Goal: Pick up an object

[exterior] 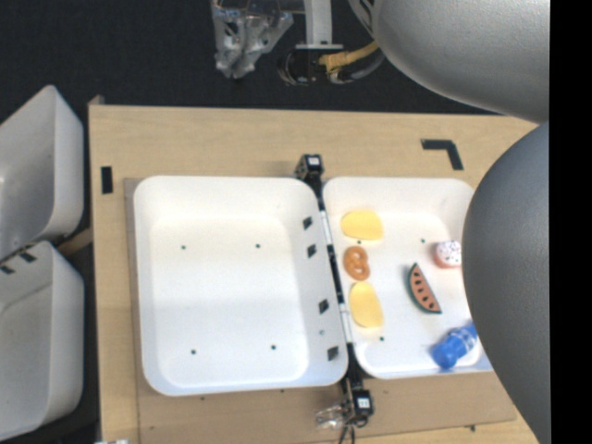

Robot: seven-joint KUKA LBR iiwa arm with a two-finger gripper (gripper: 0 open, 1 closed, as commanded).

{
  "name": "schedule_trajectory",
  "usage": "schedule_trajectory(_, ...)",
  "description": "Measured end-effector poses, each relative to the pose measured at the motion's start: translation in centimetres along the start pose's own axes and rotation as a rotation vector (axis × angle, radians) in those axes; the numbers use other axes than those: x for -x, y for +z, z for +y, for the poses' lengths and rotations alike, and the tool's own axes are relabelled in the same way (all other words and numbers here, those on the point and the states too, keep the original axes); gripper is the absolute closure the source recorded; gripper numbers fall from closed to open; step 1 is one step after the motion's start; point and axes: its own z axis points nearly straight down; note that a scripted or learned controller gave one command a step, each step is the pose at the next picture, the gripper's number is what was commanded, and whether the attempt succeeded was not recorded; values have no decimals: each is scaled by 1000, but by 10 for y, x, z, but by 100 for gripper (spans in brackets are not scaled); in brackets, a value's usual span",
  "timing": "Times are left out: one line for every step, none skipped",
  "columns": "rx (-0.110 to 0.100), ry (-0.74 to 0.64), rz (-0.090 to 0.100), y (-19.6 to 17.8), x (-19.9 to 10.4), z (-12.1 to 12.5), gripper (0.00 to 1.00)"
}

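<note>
We saw the arm (481,35) arched over the bench, its gripper (242,40) raised beyond the far edge, blurred; whether it gripped anything we could not tell. The grey body hid part of the right bin (398,192), where the blue object (453,348) lay partly covered.

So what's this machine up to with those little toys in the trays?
A grey robot arm is meant to pick up an object, but it hasn't taken one yet. Its tool sits high at the top of the camera view, away from both bins. The pieces all lie in the right bin: two yellow pieces with an orange ring between them, a watermelon slice, a blue object and a small pink-dotted piece. The left bin sits beside it.
</note>
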Motion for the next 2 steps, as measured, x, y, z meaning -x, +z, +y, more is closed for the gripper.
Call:
schedule_trajectory(-1, 3, -2, -30, 3, 36, 100)
schedule_trajectory(-26, 5, -8, 149, 3, -25, 100)
